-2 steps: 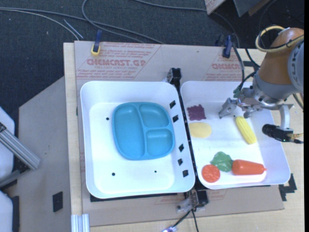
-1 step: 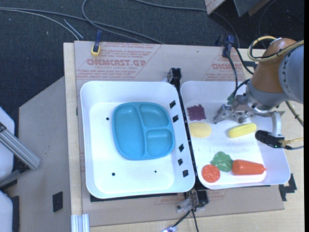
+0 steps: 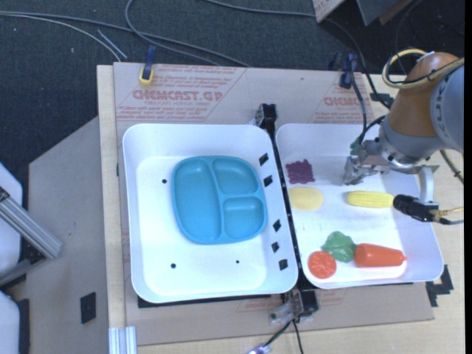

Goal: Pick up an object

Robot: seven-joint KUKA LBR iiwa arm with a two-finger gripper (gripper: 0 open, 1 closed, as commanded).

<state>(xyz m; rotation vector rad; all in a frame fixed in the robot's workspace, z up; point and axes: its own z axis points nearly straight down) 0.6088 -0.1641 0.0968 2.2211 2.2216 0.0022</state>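
The right bin (image 3: 324, 135) holds a purple grape bunch (image 3: 300, 171), a pale yellow lemon-shaped piece (image 3: 305, 198), a yellow corn cob (image 3: 369, 199), a green broccoli piece (image 3: 339, 245), a red tomato (image 3: 321, 265) and an orange carrot (image 3: 380, 255). My gripper (image 3: 357, 169) hangs over the back middle of that bin, just above and left of the corn cob. Nothing shows between its fingers.
The left bin (image 3: 140, 198) carries a blue divided plate (image 3: 219, 198). A black divider with clips (image 3: 274, 190) runs between the bins. The arm's orange band (image 3: 417, 102) rises at the right. Cables lie on the dark floor behind the bench.
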